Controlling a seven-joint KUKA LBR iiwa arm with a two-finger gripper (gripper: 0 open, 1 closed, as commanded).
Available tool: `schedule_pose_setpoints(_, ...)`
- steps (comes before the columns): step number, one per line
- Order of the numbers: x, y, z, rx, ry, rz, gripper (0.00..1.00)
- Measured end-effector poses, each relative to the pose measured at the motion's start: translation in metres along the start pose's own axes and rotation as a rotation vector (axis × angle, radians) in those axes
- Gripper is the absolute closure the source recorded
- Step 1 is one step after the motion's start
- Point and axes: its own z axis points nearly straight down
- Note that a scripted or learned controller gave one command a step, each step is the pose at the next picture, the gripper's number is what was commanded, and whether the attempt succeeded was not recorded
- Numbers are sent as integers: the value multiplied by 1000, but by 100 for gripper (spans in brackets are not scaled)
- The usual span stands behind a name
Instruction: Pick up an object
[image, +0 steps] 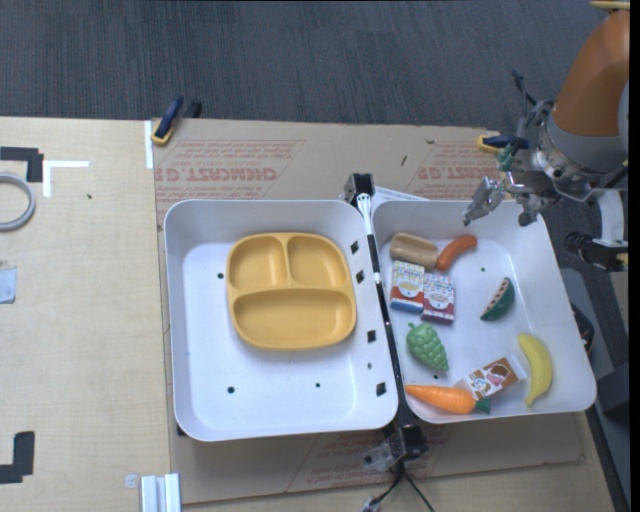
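While the end effector (497, 196) hangs over the far rim of the right bin (560, 290) with nothing between its fingers — they look slightly apart, though the view is too small to be sure — the step in hand is choosing a target and coming down on it. The nearest candidates lie just below and to the left of the end effector: a sausage (456, 250) touching a bread roll (413, 248). Since those two crowd each other, a cleaner pick, I judge, is the watermelon slice (498, 299), which lies apart from its neighbours, further toward the near side; the fingers should straddle its narrow width and descend straight.

Further still from the end effector, the same bin holds two small juice cartons (422, 291) side by side, a bunch of grapes (427, 347), a carrot (441, 399), a snack packet (491, 380) and a banana (537, 368). Well off to its left, the other bin (200, 380) holds one thing — a yellow divided plate (291, 290) with bare compartments. Both bins rest on the desk (80, 330).
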Motion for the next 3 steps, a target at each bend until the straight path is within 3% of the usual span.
schedule_pose_setpoints(1,21,5,137,-7,0,-22,0)
schedule_pose_setpoints(2,21,5,127,-3,1,-20,100)
schedule_pose_setpoints(3,47,-21,-31,-1,0,103,100)
